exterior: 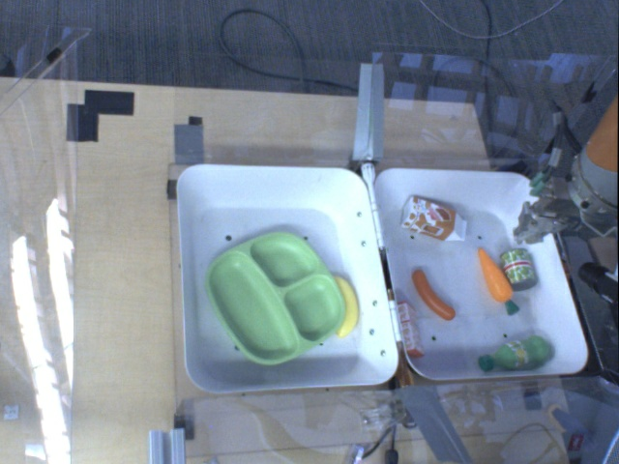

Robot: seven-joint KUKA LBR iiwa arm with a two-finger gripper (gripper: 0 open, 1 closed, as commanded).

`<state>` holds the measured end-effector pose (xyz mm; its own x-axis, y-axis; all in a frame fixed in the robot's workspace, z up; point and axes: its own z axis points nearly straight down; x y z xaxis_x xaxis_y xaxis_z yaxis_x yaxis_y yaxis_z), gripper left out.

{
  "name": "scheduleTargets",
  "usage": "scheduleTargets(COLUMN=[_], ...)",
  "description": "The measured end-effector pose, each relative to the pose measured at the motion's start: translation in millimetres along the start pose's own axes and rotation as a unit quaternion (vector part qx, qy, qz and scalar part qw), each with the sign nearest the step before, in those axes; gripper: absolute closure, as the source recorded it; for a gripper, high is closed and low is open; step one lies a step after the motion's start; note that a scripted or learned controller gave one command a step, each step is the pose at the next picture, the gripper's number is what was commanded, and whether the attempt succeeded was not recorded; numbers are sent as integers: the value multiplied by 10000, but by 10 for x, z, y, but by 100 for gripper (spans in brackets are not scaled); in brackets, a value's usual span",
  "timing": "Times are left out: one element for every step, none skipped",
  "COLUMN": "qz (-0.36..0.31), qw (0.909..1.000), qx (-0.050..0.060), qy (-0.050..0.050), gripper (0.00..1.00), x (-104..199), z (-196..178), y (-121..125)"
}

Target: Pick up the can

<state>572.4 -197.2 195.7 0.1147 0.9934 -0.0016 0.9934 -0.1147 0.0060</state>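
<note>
- Gripper [535,222], metal and two-fingered, hangs at the right edge of the frame over the right white bin [571,298]; I cannot tell its state.
- Small green-labelled can [519,269] lies just below it, touching the orange plastic carrot [494,275].
- Green divided plate [276,296] fills the left white bin [203,201].

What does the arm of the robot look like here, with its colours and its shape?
The arm is light grey and rounded, with an orange band at its upper part. It ends in a darker grey metal gripper of blocky shape. Thin dark cables run along the wrist.
</note>
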Motion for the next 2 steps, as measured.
scheduleTargets(qz=[-938,-290], qw=[9956,9996], qx=[-6,1], qy=[-1,6], gripper=[100,100], x=[-73,299], z=[-322,-147], y=[-810,-876])
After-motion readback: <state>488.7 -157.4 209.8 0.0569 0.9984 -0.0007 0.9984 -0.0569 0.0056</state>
